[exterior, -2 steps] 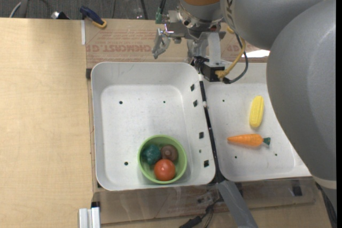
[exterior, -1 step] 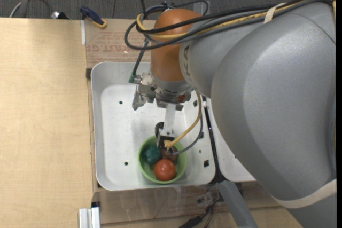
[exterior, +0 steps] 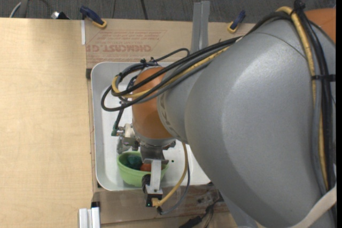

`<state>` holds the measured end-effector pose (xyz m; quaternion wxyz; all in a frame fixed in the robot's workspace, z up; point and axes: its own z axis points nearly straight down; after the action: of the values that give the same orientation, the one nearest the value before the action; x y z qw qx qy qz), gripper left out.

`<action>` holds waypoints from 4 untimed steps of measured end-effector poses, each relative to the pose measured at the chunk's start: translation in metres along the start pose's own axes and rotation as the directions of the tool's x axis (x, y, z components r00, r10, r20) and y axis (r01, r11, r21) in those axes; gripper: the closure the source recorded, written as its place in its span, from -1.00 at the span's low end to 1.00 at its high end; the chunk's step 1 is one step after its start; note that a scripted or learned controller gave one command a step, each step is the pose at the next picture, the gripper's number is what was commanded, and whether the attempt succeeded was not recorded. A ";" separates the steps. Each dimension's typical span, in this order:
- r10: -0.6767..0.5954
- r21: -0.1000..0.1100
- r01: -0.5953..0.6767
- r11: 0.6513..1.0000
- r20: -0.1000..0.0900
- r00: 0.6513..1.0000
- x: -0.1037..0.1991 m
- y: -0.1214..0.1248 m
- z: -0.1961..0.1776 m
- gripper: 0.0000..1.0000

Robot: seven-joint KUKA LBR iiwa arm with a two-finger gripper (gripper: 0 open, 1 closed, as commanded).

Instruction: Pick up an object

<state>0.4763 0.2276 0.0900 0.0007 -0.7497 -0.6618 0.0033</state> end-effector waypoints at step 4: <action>0.349 0.002 -0.349 0.937 0.000 0.937 -0.083 0.018 -0.048 1.00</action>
<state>0.4843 0.1428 0.1383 0.0008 -0.8551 -0.5184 0.0038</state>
